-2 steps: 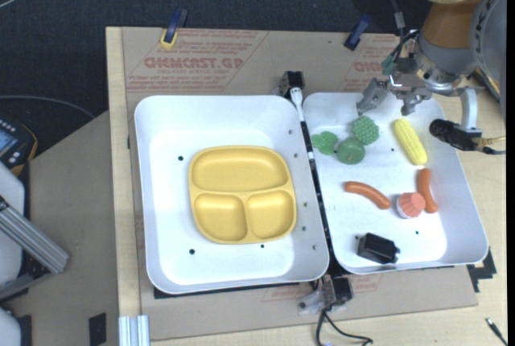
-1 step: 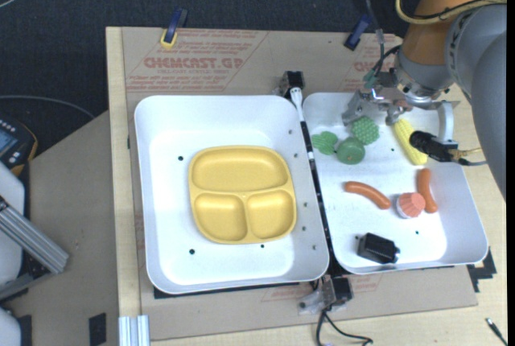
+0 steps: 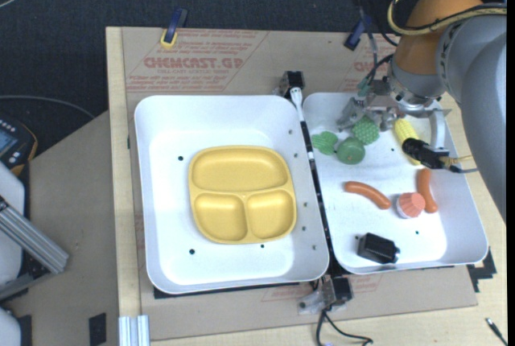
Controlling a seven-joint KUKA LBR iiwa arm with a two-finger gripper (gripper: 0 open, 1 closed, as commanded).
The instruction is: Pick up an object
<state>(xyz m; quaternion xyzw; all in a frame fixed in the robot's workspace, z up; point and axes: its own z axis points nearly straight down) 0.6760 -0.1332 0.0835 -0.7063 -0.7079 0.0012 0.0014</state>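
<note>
I hang over the far corner of the right shallow white bin point(image 3: 459, 232), because every loose thing I could pick up lies there. The left shallow white bin point(image 3: 153, 175) carries a yellow three-compartment plastic tray point(image 3: 241, 193), which is broad, flat and, I judge, a poor thing to pinch. My gripper point(image 3: 364, 113) is low over a cluster of green toys. A knobbly light-green round piece point(image 3: 367, 130) sits just beneath it, either touching or nearly so, a smooth darker green disc point(image 3: 351, 150) lies just beside that, and a flat green leaf-like piece point(image 3: 325, 142) is a little further toward the bins' shared wall. I take the knobbly piece as my target, since I am placed straight above it. How far my gripper is parted I cannot tell, as the metal at its tip is too small and cluttered from this slant. I see nothing lifted clear of the bin floor, so I claim no hold. A yellow corn-cob toy point(image 3: 405, 129) lies near, on the side toward my arm. An orange sausage-shaped toy point(image 3: 368, 193), a pink-and-orange round piece point(image 3: 410, 205), an orange stick point(image 3: 427, 190) touching it and a small black block point(image 3: 376, 248) lie well apart toward the near edge. The greens crowd together, so closing on one may nudge its neighbour. Both bins rest on the cardboard-topped table point(image 3: 209, 55).
</note>
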